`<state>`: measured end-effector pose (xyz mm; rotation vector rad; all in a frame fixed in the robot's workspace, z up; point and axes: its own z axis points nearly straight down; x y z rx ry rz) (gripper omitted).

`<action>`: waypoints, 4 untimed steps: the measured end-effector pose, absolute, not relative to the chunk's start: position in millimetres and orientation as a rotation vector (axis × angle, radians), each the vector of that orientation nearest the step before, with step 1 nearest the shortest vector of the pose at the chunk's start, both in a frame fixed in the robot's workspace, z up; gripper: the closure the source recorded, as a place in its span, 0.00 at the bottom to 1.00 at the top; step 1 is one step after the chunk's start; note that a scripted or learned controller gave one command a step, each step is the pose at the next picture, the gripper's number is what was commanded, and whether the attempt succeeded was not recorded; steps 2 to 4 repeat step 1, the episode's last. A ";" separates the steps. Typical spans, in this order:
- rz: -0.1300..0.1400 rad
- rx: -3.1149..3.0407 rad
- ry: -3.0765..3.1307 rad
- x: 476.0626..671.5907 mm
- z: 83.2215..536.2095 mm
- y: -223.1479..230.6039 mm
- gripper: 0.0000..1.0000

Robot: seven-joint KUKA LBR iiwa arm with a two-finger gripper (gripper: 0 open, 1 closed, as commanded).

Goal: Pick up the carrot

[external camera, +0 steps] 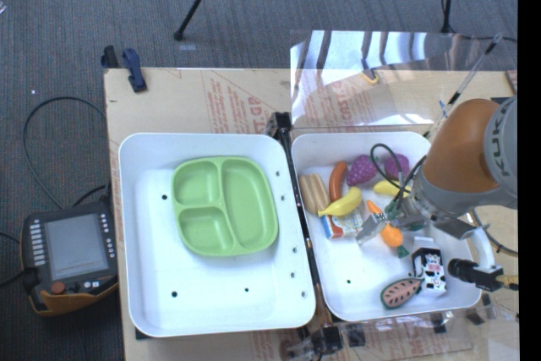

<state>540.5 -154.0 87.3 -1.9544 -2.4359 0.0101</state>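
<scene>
Carrot: in right bin, just right of banana; axis orientation unclear, green top toward lower right. Gripper: touching carrot; finger state cannot be told.

Green divided plate in left bin; banana, grapes in right bin.

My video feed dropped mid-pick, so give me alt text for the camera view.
The arm's gripper is down in the right bin, right beside the orange carrot, among a banana, grapes and a hot dog. The left bin holds a green divided plate.
</scene>
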 end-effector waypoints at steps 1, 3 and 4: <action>0.004 -1.975 -2.423 542.8 97.5 -158.0 1.00; 0.004 -1.975 -2.423 542.8 97.5 -158.0 1.00; 0.004 -1.975 -2.423 542.8 97.5 -158.0 1.00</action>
